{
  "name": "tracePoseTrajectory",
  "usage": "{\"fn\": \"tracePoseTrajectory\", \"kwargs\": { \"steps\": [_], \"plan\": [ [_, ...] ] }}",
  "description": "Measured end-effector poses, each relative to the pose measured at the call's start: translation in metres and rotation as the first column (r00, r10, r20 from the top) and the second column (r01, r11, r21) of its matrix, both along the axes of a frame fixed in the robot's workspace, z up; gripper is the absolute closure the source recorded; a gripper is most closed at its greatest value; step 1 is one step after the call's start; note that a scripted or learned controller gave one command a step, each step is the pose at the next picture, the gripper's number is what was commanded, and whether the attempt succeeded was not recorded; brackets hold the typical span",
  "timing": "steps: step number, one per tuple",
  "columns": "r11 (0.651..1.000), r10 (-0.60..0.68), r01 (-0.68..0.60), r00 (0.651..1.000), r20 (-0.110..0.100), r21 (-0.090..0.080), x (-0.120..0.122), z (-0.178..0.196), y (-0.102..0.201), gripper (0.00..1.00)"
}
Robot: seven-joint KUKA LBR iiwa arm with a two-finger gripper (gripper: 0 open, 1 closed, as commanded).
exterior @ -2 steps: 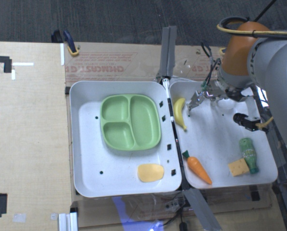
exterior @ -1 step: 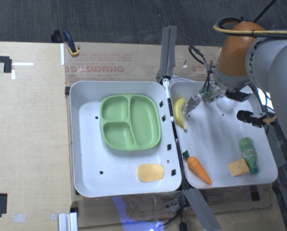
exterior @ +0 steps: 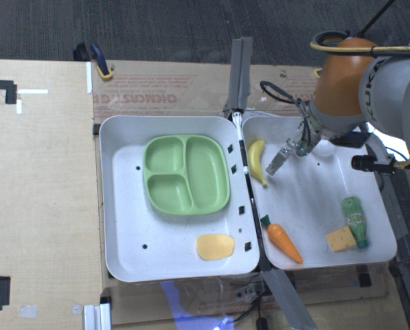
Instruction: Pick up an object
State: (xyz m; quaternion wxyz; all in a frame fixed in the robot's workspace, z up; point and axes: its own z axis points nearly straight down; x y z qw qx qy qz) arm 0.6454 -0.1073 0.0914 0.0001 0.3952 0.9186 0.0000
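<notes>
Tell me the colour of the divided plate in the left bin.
Pale green; the divided plate shows plainly in the camera view.

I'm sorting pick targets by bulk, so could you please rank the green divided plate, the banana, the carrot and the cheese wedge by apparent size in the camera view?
Largest to smallest:
1. green divided plate, by far
2. banana and carrot, too alike to rank
3. cheese wedge
</notes>
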Motion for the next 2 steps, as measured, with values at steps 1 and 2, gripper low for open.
{"fn": "tracePoseTrajectory", "kwargs": {
  "steps": [1, 2],
  "plan": [
    [0.952, -0.307, 0.307, 0.952, 0.001, 0.0, 0.0, 0.0, 0.001, 0.0],
    [0.991, -0.136, 0.136, 0.991, 0.001, -0.001, -0.009, 0.1, 0.033, 0.0]
  ]
}}
